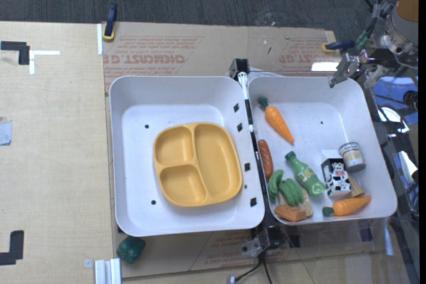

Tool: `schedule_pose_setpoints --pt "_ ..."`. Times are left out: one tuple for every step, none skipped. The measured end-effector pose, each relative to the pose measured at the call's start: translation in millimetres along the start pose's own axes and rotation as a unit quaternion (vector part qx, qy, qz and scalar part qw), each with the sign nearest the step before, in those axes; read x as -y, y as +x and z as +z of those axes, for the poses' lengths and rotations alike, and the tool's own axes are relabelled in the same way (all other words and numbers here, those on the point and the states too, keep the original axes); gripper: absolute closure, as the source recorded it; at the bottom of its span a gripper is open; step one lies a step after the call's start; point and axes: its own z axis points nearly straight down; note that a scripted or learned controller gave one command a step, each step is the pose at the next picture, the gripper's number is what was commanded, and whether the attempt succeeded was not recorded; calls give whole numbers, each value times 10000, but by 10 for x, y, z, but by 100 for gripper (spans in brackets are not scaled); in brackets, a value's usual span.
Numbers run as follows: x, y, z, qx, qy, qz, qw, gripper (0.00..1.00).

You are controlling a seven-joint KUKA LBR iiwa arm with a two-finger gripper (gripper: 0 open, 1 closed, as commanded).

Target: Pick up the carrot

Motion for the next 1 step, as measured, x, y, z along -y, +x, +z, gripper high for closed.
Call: schedule_pose_setpoints --pt "122 678 1727 -7 8 387 9993 0"
